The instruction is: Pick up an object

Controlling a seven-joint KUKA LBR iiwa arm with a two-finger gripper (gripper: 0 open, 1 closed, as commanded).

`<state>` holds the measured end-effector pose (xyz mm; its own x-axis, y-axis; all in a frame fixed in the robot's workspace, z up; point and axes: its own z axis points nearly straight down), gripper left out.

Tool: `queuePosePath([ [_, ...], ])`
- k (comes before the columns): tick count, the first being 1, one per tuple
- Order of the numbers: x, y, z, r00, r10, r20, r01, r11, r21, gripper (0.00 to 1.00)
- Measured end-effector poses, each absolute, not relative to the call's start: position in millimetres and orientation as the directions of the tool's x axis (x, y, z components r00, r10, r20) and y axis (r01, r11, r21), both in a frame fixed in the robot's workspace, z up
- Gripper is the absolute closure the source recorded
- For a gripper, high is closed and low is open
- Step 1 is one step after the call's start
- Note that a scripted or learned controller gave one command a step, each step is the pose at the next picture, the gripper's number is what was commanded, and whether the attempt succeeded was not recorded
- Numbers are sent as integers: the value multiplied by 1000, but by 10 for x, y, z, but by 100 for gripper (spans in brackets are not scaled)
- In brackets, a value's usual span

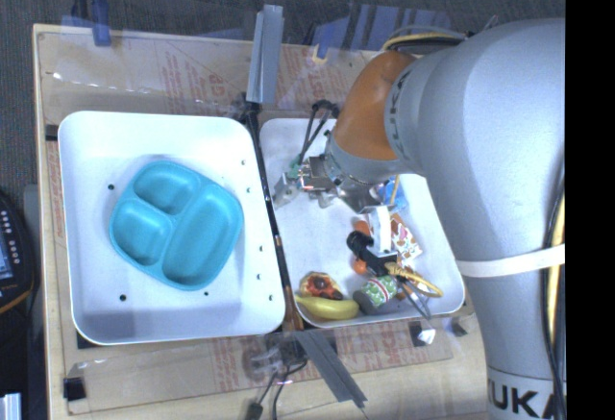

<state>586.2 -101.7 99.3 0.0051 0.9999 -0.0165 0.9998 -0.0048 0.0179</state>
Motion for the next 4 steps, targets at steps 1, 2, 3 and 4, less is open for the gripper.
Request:
queuePosePath([
  [1,4983,-1281,916,-6,1000,1,1000,6,-2,0],
  [2,4802,-1059,959,9,1000,-22,1000,-9,19,0],
  [3,5275,-1051,940,11,1000,-19,1000,-11,7,0],
  [4,5758,-1040,938,8,1000,-16,1000,-8,5,0],
])
